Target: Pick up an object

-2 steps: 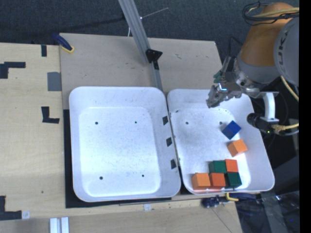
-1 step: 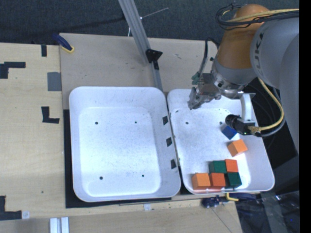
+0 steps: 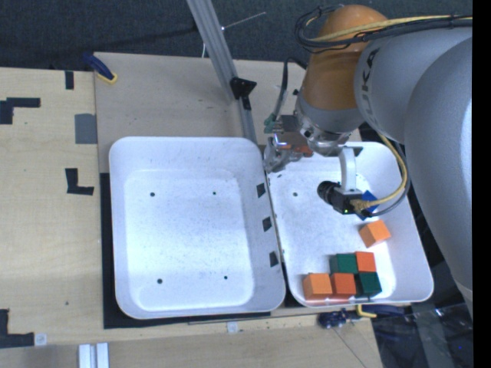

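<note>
Arm (image 3: 430, 90) poises hand (image 3: 278, 156) well apart from orange block (image 3: 374, 232).

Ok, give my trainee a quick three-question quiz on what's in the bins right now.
1. Which bin holds the blocks? A) left bin B) right bin C) both
2. True or false: the gripper hangs directly over the lone orange block.
3. Fill in: the blocks clustered at the right bin's near edge are orange and ____.

Key: 1 B; 2 false, it is by the bin's far left corner; 3 green.
</note>
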Tool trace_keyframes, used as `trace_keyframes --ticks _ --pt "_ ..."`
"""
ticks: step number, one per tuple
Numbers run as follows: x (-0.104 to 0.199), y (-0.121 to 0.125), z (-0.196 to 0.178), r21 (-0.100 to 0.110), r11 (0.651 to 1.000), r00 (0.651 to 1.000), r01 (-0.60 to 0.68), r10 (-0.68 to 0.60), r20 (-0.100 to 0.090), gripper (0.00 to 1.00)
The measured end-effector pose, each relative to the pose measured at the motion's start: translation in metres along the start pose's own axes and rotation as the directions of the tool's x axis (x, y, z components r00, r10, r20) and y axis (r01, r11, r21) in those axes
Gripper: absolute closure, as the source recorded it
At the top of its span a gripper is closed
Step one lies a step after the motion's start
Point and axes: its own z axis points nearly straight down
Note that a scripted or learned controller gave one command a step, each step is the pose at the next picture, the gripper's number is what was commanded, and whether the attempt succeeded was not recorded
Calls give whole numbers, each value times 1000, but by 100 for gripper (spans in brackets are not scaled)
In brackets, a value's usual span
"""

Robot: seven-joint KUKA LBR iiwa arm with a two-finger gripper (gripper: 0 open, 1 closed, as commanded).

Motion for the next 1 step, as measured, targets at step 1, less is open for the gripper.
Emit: trace_keyframes --ticks 1 --pt "49 1 9 1 1000 1000 -1 1 1 100"
